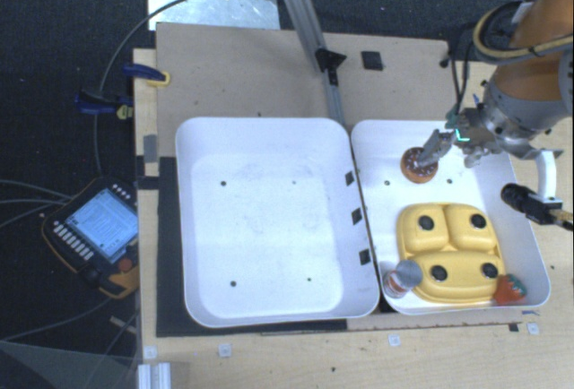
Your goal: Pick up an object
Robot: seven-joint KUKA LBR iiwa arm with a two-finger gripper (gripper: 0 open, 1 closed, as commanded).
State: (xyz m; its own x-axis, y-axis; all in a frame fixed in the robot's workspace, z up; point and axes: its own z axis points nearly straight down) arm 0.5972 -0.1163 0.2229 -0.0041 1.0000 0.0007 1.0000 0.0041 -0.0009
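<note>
Up in the right bin (529, 239), claw (429, 156) — closure unclear — meets the brown donut (415, 165).

Two white bins (269, 132) sit side by side on the worktop (242, 73). The right bin holds four things: one yellow tray (448, 253), one brown doughnut (418, 165), one grey cup (403, 276), one red toy (510, 289).

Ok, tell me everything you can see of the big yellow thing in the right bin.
The yellow tray looks like moulded glossy plastic, with four rounded lobes, each with a dark hole. It lies flat in the right bin, in its near half. A small grey-capped item rests against its near-left corner, a red piece against its near-right.
</note>
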